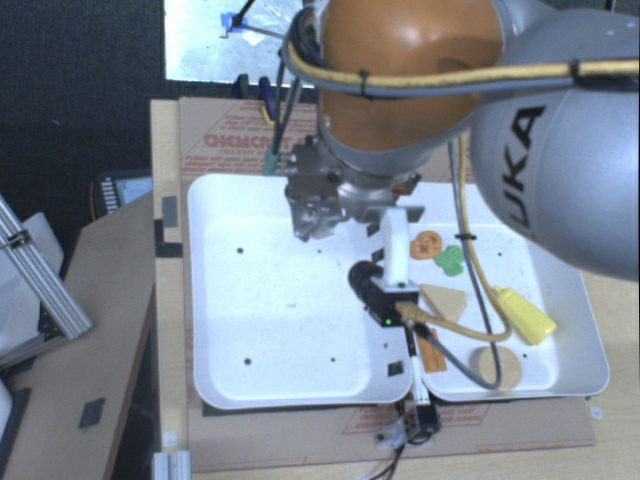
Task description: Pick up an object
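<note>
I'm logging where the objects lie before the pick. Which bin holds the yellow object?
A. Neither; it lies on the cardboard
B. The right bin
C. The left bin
B: the yellow object lies in the right bin, near its right side, while the left bin shows bare white floor.

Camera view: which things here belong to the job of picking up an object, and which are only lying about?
Belong to the job:
- end effector, over the left bin
- right bin
- yellow bottle-shaped toy
- tan wedge
- orange pretzel shape
- green piece
- tan disc

Only lying about:
- printed cardboard sheet beneath the bins
- shiny plate behind the bench
- aluminium rail
</note>
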Controlling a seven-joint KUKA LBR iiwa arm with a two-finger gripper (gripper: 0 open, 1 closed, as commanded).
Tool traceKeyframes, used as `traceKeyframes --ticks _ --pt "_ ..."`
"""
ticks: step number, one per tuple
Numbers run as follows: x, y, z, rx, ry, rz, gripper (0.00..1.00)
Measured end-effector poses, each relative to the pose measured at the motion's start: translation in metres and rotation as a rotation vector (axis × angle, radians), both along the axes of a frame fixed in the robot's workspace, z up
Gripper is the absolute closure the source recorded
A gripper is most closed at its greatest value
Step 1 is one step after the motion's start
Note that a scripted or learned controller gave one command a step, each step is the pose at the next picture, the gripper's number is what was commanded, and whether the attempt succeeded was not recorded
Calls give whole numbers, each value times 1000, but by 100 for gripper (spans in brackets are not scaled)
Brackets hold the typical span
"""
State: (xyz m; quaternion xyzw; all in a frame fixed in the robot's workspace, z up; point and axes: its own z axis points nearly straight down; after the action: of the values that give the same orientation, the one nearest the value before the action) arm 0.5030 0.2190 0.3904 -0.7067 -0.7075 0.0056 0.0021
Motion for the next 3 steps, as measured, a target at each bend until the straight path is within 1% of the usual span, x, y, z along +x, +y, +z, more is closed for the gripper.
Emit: traceKeyframes --ticks 1,2,3 --pt "-15 -51 -237 0 2 -4 100" --pt "-16 -20 -104 11 -21 5 100" --pt "29 3 -4 11 -25 4 100"
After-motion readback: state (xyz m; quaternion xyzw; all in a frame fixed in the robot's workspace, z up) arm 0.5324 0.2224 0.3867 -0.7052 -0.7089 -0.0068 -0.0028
